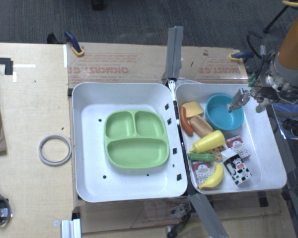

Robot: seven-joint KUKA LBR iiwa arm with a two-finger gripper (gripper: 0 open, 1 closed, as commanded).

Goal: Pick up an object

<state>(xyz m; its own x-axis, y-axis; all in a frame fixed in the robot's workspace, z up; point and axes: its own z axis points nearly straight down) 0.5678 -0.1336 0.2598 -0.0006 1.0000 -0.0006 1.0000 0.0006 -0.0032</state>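
white plastic makes up the two shallow bins, which sit side by side on the bench: the left bin and the right bin, meeting along a shared edge at the middle. a sheet of brown cardboard lies under and behind them.

the green divided plate is the biggest thing inside, lying flat in the middle of the left bin, three compartments facing up.

the arm comes in from the right edge, its orange band at the top corner. the gripper hangs over the upper right part of the right bin, fingertips at the rim of the blue bowl. nothing shows between the fingers, and whether they stand wide or narrow i cannot tell.

the blue bowl stands upright at the back of the right bin. left of it lie a yellow cheese wedge, a red sausage along the bin's left wall, and a tan bread roll, all close together. below them a yellow bottle lies on its side, with a green piece just under it. a banana curves near the front wall, overlapping a small red and white carton. a black and white milk carton and another red and white carton lie to the right.

a grey ring rests on the bench, well left of the bins.
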